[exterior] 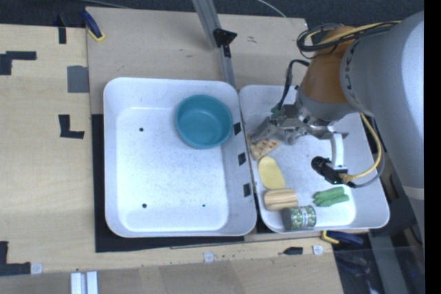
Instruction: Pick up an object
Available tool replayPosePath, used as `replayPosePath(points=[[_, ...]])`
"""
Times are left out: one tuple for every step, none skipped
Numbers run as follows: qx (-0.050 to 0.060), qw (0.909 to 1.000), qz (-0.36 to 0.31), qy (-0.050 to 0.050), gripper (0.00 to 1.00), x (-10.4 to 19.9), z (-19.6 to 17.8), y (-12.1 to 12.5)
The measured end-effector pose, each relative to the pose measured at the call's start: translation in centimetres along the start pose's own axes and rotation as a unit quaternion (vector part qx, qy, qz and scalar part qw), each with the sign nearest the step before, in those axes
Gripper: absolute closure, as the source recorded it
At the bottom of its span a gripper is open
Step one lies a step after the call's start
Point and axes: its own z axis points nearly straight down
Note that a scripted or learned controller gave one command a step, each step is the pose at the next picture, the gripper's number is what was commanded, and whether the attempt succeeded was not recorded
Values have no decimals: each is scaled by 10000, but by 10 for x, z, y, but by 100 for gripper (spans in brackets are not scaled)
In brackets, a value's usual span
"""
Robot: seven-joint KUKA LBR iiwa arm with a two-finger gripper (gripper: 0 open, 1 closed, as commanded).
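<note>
down at the front of the right bin [372,217] lies a small green jar [299,217]. the gripper [265,135] hangs low over a tan waffle piece [264,147]; i cannot tell if it grips. next, i think, it must pinch and lift.

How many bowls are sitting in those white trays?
1. A blue bowl sits in the left tray, near its upper right corner. The arm covers part of the right tray, so something could be hidden there.
</note>
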Motion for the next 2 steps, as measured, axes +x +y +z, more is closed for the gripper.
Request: replayPosePath(points=[[-53,10000,-10,-1,100,1,-14,3],[22,10000,-1,-10,100,-8,-69,6]])
